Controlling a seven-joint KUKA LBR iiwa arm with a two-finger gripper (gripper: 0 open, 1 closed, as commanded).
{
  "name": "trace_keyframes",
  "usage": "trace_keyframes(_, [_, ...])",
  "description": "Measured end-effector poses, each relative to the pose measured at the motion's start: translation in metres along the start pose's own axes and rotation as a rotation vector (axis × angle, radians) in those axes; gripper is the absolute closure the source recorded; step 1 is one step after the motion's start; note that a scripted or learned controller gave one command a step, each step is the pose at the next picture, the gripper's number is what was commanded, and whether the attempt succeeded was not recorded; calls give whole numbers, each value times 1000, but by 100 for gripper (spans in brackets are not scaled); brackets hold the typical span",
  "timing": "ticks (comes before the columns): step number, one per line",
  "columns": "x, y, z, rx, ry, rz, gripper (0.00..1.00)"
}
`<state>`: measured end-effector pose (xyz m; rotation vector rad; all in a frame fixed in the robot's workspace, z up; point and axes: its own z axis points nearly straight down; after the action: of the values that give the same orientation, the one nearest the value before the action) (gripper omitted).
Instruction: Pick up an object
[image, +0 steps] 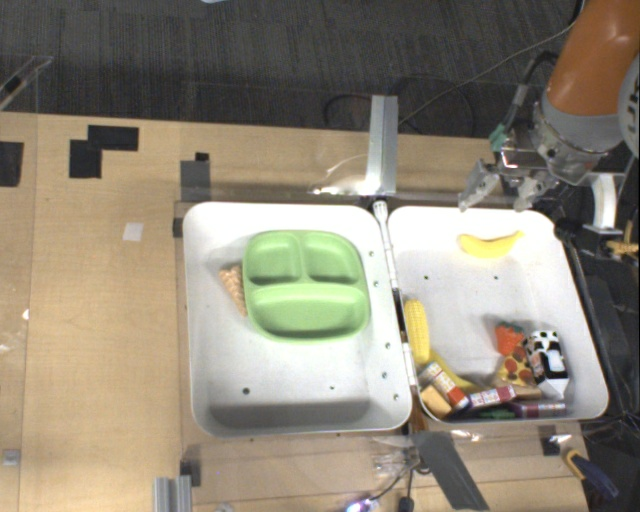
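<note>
Near edge of right bin (590, 405) carries heap of small packets. Left bin (200, 300) holds green plate (305, 283). I see banana (489, 243) alone at far side of right bin, long axis across, just below jaws. Gripper (497, 192) hovers over far rim, jaws spread, nothing between. I judge short descent toward me needed.

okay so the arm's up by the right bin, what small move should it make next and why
Probably ease the gripper down and toward the banana. The gripper hangs open above the right bin's far rim, holding nothing, and the banana lies alone just below it, apart from the clutter in the near corner.
</note>
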<state>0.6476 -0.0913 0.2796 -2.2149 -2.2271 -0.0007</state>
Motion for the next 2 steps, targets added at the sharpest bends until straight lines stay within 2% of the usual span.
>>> trace_keyframes(1, [-21, -55, 132, 3, 0, -2, 0])
trace_keyframes(2, [-60, -84, 189, -12, -2, -260, 0])
